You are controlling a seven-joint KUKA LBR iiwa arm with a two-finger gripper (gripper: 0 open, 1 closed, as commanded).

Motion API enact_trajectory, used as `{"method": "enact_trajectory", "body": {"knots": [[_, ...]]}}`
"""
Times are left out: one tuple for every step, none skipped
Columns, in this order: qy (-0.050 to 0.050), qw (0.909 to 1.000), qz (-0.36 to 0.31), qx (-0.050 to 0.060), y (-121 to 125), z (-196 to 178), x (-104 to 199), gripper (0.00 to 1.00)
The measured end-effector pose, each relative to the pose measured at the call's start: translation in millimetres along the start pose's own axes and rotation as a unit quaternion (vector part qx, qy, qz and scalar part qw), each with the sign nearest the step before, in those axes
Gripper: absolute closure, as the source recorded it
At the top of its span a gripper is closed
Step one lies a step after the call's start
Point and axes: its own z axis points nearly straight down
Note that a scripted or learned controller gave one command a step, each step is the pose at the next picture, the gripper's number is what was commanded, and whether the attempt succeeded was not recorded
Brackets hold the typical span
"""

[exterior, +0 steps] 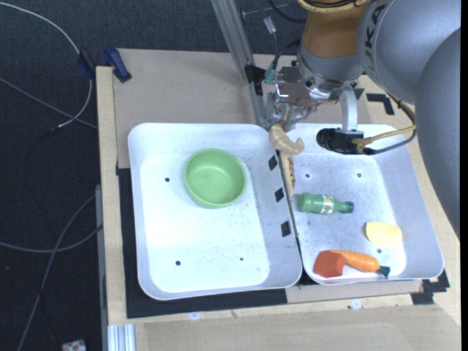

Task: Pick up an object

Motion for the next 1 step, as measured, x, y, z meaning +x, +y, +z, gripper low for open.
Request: {"method": "enact_trajectory", "body": {"knots": [[-0.001,1.0000,0.001,0.001,-12.6,12.2,46.6,1.00]]}}
